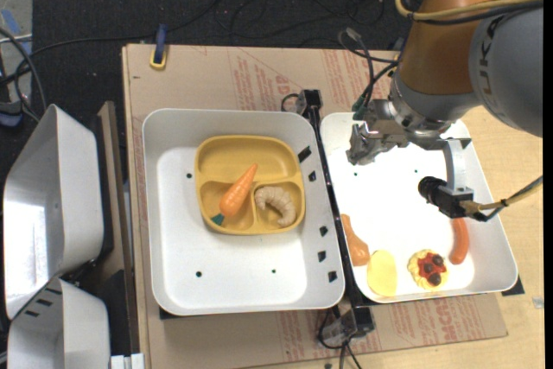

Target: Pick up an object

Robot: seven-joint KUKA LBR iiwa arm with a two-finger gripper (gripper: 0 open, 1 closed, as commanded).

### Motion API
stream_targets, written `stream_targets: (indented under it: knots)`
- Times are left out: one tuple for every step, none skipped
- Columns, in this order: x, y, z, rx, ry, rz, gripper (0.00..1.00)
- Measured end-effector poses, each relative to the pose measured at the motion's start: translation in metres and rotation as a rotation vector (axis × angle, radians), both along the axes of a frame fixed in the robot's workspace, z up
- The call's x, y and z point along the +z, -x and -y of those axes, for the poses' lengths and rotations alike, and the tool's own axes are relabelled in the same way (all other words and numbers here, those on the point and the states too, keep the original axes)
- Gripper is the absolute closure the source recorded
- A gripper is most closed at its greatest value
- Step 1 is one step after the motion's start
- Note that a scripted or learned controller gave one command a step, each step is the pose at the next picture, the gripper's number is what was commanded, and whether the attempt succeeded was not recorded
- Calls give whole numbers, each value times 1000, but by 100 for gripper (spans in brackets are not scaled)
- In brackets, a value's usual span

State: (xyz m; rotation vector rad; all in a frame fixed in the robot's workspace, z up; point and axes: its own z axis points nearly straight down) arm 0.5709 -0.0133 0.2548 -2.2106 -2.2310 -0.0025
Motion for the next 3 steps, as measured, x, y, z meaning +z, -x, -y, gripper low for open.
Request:
stream_targets:
  knots:
    - [-10, -3, -54, -1, 0, -2, 100]
    - [-25, 6, -107, -1, 1, -4, 100]
    - [-24, 5, -103, -7, 2, -2, 0]
